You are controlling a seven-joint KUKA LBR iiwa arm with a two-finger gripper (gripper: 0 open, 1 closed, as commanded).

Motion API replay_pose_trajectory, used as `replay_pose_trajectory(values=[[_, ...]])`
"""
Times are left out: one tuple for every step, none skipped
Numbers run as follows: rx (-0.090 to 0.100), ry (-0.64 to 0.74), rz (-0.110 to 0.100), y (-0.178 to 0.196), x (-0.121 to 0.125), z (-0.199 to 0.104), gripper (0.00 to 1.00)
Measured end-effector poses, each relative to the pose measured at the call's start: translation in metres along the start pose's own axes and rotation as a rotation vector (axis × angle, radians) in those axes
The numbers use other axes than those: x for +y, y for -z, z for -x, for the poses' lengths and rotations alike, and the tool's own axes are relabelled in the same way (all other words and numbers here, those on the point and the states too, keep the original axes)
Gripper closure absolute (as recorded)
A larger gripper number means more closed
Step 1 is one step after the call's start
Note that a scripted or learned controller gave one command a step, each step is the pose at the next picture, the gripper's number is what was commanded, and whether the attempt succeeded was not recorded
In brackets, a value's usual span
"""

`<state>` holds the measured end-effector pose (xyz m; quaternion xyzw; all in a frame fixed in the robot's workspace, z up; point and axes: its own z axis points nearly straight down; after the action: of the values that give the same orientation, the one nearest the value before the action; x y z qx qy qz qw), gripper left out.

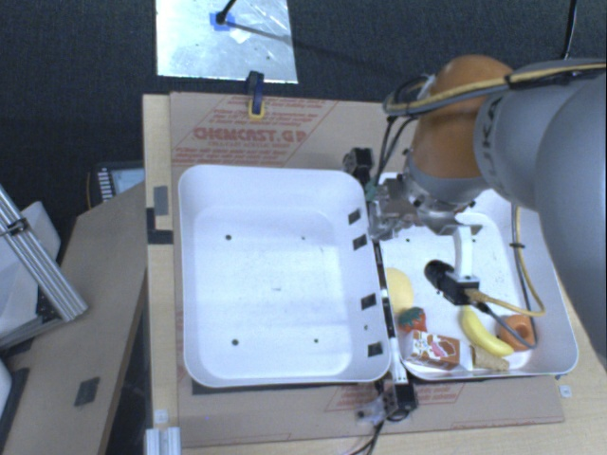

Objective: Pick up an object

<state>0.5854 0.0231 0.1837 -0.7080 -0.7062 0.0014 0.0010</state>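
1. Reaching in from the right, the grey robot arm with an orange band [455, 112] is hanging over the far half of the right-hand shallow white plastic bin [558, 341].
2. Its two-finger metal gripper [383, 218] is sitting low at that bin's left wall, just beside the line where the two bins are meeting. The wrist is covering it from above, so I cannot tell whether the claw is spread or pressed together.
3. The things to be picked are lying together at the near end of the same bin, apart from the gripper.
4. A rounded pale-yellow lemon-like fruit [399, 287] is resting against the left wall and is lying nearest to the gripper.
5. A small red-and-green toy piece [412, 319] is lying just in front of the fruit, and a flat red-and-white printed packet [434, 350] is lying beside the near rim.
6. A curved yellow banana [484, 334] is lying to the right of the packet, with an orange carrot-like piece [518, 329] just beside it.
7. The left-hand shallow white plastic bin [275, 287] is standing edge to edge with the right one, and both are resting on a brown cardboard sheet with red print [251, 133].
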Motion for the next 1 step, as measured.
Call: replay_pose_trajectory(values=[[0.000, 0.003, 0.003, 0.0003, -0.0072, -0.0003, 1.00]])
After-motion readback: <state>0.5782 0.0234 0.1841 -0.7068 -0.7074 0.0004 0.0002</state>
